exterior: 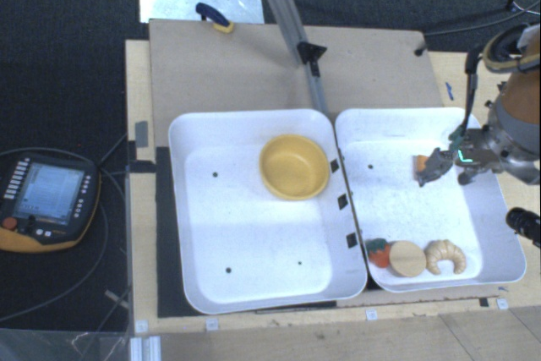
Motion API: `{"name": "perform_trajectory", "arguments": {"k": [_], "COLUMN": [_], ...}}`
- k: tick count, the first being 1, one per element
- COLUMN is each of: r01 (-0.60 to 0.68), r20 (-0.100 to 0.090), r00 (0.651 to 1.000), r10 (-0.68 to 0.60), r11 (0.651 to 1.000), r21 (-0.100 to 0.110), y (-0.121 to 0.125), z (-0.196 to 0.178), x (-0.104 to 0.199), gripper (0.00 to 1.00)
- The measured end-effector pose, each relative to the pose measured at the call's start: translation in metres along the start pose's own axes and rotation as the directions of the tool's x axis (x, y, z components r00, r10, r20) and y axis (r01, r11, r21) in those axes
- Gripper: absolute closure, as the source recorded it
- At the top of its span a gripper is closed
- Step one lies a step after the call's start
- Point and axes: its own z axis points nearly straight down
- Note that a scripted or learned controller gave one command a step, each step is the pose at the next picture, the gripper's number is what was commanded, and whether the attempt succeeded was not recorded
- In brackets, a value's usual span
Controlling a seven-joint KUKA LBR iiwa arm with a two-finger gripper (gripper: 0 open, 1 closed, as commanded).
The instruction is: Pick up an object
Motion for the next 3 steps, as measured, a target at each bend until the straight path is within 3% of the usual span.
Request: {"name": "perform_trajectory", "arguments": {"k": [1, 3], "r01": [0.000, 0.000], "r20": [0.000, -0.001], "r00": [1.000, 1.000], "r10": [0.000, 0.000], "r11": [1.000, 1.000], "r21": [0.000, 0.005], "y": [0.000, -0.013], "z": [0.000, 0.112], "x": [0.000, 0.004], "gripper": [0.00, 0.00]}}
